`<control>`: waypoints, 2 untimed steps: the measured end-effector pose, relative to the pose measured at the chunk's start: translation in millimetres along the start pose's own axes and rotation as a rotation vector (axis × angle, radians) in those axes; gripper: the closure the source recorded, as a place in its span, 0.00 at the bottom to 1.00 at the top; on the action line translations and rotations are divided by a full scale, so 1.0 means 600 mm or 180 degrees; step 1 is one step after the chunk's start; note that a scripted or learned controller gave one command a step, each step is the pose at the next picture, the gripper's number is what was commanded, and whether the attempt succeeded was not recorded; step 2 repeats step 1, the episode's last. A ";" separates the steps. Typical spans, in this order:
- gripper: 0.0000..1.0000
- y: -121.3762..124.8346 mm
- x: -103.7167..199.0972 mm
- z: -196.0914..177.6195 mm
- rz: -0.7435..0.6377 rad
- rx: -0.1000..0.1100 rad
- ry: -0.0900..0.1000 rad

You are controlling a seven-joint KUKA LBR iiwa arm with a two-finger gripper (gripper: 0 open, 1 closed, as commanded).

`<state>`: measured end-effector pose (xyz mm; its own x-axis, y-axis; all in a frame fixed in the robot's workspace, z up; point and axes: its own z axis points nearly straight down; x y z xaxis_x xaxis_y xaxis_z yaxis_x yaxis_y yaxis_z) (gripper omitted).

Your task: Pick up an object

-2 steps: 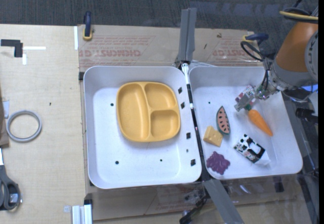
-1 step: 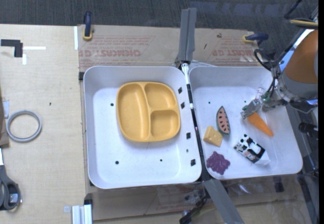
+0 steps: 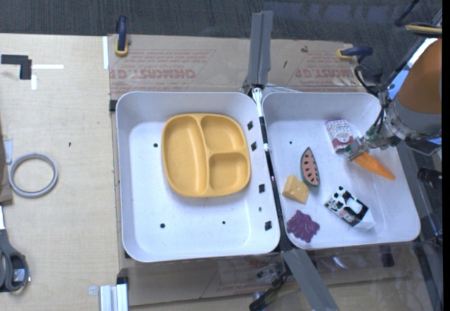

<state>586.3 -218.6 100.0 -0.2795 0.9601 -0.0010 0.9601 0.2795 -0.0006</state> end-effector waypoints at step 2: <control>1.00 0.067 0.129 -0.200 0.0422 0.0008 0.0000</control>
